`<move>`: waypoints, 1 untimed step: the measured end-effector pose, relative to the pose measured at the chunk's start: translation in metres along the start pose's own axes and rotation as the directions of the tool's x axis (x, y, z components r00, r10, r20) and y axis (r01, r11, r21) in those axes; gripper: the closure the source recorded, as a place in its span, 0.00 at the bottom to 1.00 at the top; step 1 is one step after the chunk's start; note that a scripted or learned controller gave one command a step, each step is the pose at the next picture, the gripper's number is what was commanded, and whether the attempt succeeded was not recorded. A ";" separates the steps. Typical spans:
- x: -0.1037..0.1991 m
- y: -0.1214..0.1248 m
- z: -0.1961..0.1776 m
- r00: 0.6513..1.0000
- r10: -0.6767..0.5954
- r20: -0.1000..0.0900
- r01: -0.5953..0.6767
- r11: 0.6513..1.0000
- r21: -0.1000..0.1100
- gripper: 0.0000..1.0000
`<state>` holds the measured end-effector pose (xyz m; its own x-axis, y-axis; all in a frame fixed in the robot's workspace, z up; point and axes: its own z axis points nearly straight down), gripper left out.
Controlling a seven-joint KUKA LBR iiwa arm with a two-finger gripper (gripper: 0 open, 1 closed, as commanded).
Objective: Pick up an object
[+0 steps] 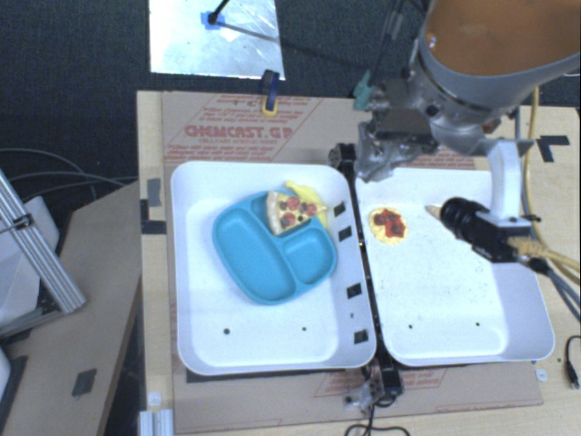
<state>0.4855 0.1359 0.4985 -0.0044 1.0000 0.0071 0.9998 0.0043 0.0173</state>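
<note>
camera view: we are seeing the gripper hanging over the back rim of a white bin, its jaws too hidden for us to tell their state, likely lining up on the small round pizza lying free just in front of them.

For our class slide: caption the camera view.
Gripper above two white bins: blue plastic divided plate with toy pizza slice in one, round red-topped disc in other.

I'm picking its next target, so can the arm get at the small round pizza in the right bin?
Probably yes. The pizza lies alone on the floor of the right bin, with nothing on it or touching it, and the pincer hangs close by, over that bin's far left corner.
</note>
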 end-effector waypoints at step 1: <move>0.104 0.000 0.023 1.000 -0.009 0.003 0.009 1.000 0.017 1.00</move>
<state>0.4851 0.2404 0.4766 -0.0135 0.9999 0.0035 0.9999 0.0135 0.0006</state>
